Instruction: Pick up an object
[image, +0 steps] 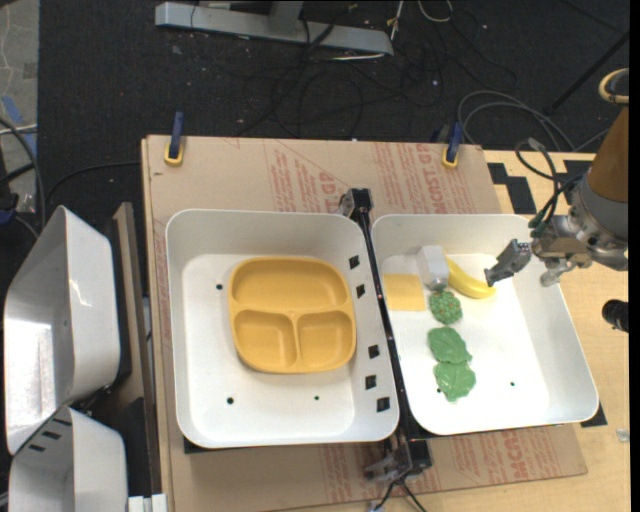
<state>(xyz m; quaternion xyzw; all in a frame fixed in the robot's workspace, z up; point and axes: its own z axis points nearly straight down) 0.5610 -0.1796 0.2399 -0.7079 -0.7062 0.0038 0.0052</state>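
Nothing lifted yet, as I read it: right bin load all lies on bin floor. Nearest me, green pieces in row. Behind them pale yellow block, small grey-white piece, banana-like piece. Gripper low at its right end, just beside or touching, can't tell which, nor whether clenched or released. Grasp and lift left to do. Arm slants in from right, wrist over bin's right rim. Divided yellow tray in left bin, well apart.

A divided plate sits mid left bin; a block and leafy pieces line the right bin's left edge.
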